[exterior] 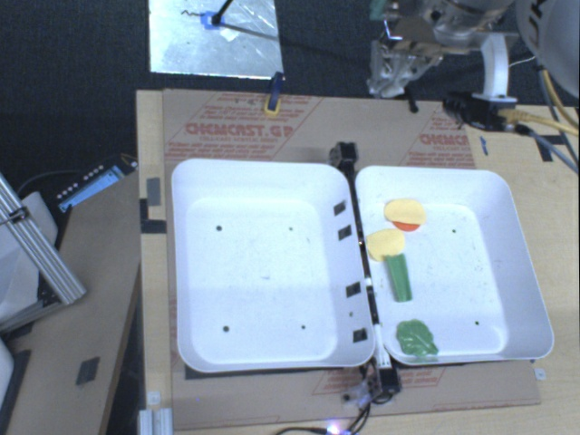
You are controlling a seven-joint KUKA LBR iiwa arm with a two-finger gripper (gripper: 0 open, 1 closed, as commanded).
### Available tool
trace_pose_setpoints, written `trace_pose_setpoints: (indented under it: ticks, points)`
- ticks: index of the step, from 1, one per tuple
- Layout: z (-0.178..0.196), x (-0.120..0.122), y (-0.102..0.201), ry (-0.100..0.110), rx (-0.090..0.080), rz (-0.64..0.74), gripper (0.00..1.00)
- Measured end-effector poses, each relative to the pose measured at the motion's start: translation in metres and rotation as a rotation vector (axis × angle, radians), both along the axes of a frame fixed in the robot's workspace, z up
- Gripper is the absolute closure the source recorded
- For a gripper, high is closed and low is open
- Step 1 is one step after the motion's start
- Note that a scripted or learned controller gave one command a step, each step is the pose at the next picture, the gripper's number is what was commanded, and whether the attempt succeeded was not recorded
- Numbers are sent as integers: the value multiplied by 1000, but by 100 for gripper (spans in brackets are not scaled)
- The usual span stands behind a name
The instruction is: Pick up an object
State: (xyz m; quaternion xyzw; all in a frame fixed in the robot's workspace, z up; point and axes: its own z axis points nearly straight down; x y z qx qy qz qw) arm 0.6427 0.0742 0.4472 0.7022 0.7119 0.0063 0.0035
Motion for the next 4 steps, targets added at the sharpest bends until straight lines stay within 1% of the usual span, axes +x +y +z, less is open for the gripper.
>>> trace_pose_setpoints:
  ticks: [1,2,3,4]
  points:
    - [58,-29,54,6,-1,-3,100]
    - [90,-53,93,9,-1,-5,100]
    - [88,-64,-9,13,-5,-20,100]
    - [88,-152,78,14,-1,0,100]
